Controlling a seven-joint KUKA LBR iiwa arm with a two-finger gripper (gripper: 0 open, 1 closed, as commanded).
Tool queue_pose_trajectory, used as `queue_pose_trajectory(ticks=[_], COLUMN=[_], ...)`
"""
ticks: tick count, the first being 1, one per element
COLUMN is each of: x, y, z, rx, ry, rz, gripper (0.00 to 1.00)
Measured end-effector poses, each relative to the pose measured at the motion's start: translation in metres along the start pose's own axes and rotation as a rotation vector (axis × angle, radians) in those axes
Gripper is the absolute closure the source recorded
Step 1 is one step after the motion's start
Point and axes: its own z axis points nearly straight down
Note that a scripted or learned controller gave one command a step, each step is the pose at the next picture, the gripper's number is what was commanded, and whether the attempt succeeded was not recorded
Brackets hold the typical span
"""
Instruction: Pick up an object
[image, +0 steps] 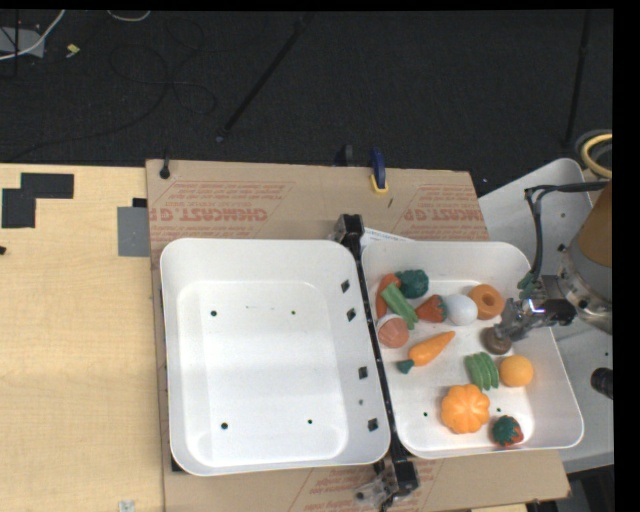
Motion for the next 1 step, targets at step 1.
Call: queue_pose_trajectory(ticks=[1], x=[0.0434], y=[-0.0118], z=[0.1536], rx=[-0.003], ry=[0.001], rz=[0.001], gripper=[0.0])
